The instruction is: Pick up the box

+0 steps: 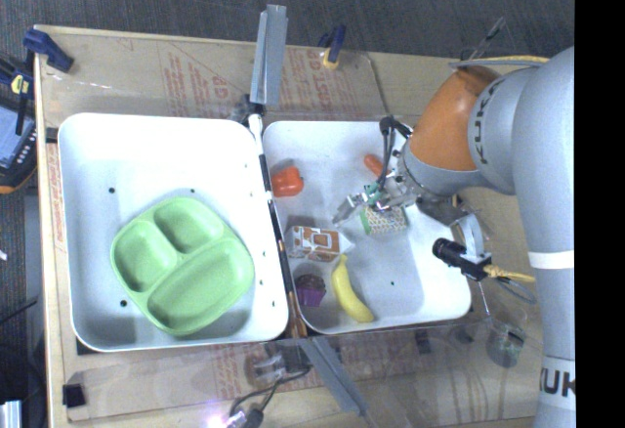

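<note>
White right bin (pixel 444 304), claw (pixel 376 206) over small box (pixel 384 221); banana (pixel 350 291) near

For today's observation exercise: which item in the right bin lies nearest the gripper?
The small carrot, just left of the gripper; the box, banana and tomato lie farther.

green tray (pixel 186 265), banana (pixel 350 291), red pepper (pixel 287 182)

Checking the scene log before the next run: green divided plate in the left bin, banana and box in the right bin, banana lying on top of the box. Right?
Not quite. The camera view shows the banana lying beside the box, below and to its right, not on top of it. The rest stands: the green divided plate is in the left bin, and both banana and box are in the right bin.
</note>
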You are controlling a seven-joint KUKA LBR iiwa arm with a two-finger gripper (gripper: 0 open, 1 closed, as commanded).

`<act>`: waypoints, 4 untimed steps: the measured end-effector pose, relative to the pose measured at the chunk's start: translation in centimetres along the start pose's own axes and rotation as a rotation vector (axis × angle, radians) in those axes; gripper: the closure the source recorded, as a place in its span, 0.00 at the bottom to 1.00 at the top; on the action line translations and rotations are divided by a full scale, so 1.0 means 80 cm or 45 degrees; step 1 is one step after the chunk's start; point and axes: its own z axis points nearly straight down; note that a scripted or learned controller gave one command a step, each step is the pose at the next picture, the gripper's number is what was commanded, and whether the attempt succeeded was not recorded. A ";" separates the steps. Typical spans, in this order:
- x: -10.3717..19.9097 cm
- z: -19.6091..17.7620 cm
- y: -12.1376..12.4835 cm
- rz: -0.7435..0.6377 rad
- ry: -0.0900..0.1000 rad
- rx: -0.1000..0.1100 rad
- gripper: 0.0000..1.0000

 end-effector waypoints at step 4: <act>-0.001 -0.016 0.000 -0.053 -0.004 -0.004 1.00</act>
